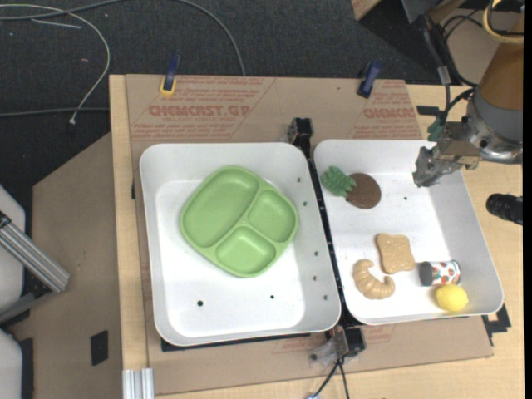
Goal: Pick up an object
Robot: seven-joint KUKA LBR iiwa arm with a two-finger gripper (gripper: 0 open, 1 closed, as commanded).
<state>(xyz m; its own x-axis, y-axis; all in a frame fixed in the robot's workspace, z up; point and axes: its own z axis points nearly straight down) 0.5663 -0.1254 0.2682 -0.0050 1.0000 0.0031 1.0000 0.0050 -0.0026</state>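
A glossy round lemon [451, 298] sits beside a small patterned can [439, 272], just past flat toast [394, 253]; the end effector [426, 175] hovers beyond, grip unclear.

Grey arm reaches in from the right, tool [426, 175] pointing down.

arm [499, 90] cut off at right edge

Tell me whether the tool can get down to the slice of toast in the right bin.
Probably yes. The tool hangs over the right bin's far corner, and the toast lies flat and uncovered. The croissant and small can sit close beside it, so space is tight.
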